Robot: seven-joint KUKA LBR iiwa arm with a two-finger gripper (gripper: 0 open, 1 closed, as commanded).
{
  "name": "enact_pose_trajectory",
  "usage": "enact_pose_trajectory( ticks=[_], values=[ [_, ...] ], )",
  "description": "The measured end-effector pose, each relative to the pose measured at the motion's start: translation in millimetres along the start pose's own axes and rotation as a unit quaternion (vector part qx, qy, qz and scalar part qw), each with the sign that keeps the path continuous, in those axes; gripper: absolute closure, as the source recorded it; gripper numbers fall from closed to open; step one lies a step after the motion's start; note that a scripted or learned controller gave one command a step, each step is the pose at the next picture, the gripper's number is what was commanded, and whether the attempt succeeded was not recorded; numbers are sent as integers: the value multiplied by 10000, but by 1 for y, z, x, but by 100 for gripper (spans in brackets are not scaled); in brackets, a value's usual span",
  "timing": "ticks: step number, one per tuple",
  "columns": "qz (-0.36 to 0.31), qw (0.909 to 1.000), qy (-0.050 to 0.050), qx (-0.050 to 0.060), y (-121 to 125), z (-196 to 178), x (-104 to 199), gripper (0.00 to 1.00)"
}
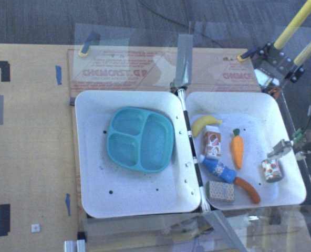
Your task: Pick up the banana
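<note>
Clearly risky: banana (205,124) lies across the bin (250,103) from the claw (281,150), whose state I cannot tell, just beside a carton (213,144) it may snag

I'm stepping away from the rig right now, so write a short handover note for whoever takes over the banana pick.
Gripper: at the right bin's right edge, above a small red-and-white can, holding nothing.
Yellow banana: lying in the right bin's upper-left corner, beside a red-and-white carton.
Done: nothing yet; the banana is untouched.
Left: cross the bin to the banana, grasp it and lift.
</note>
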State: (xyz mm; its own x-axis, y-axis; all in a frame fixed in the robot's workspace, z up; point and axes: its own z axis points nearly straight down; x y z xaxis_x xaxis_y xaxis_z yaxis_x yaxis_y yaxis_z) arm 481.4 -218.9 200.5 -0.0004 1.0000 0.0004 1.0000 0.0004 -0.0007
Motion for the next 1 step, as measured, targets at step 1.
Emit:
enact_pose_trajectory(
  ticks=[1],
  values=[
    [-723,9974,2,0,55,52,109,0]
  ],
)
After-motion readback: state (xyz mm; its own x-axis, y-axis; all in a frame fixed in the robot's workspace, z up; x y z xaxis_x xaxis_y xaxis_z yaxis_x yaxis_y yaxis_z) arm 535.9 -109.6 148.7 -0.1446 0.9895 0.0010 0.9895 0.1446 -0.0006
